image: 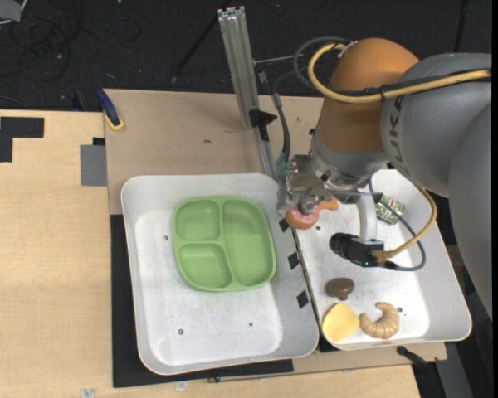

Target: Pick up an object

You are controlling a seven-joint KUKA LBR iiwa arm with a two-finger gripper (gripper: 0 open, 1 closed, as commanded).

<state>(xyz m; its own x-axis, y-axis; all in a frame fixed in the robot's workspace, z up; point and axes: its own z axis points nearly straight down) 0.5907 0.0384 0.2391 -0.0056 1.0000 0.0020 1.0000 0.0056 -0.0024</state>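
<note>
Landmark: green divided plate (224, 244), lying in the left bin (149, 322).
Tool (303, 210): just right of the plate, over the seam between the bins, at a pink-orange object (300, 217).
Right bin (436, 301): brown lump (341, 288), yellow piece (340, 322), tan croissant (381, 319), all right of the plate's near edge.

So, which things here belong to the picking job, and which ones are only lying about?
In the job:
- gripper
- pink-orange object just under it, at the right bin's left edge

Only lying about:
- green divided plate in the left bin
- brown piece
- yellow piece
- tan croissant shape
</note>
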